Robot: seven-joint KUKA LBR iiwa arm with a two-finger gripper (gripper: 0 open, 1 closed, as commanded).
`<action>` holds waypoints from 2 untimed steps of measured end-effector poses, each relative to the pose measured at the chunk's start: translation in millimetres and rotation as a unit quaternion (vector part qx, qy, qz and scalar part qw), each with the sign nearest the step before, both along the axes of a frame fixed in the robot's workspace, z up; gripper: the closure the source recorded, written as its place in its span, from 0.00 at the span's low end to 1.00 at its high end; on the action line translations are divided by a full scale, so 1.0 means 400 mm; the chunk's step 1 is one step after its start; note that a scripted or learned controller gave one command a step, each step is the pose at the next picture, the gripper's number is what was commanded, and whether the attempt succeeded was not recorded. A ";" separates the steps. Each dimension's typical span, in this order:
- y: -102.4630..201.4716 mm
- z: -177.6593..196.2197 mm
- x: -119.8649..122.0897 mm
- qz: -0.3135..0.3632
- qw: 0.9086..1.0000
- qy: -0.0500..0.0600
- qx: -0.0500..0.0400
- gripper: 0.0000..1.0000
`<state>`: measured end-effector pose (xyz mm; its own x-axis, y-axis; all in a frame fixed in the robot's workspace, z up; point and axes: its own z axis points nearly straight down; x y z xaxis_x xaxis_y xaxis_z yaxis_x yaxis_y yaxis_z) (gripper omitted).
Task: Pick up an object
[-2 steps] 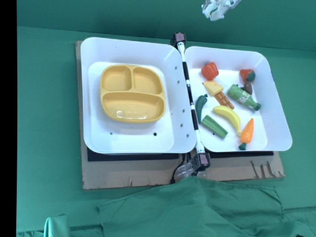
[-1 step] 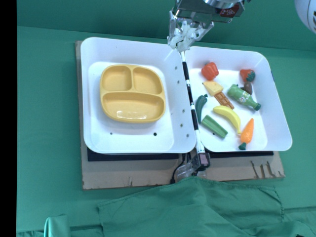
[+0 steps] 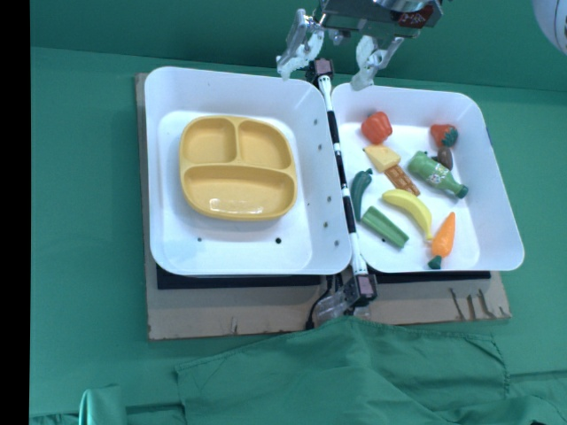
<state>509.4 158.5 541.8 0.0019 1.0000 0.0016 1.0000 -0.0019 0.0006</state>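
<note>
Pincer (image 3: 335, 58), seemingly spread and holding nothing, hovers above-left of the red pepper (image 3: 376, 127).

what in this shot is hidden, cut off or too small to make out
- Arm: the top edge of the camera view cuts it off above the gripper.
- Small brown thing by the strawberry: too small to name, partly behind the green bottle.
- Orange stick: the yellow wedge overlaps its upper end.
- Dark board under the bins: only its front edge shows below the left bin.
</note>
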 end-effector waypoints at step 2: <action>-0.424 -0.080 0.259 -0.003 1.000 -0.003 -0.002 0.00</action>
<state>613.2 -11.0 509.9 0.0087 1.0000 -0.0017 0.9999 -0.0087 0.0060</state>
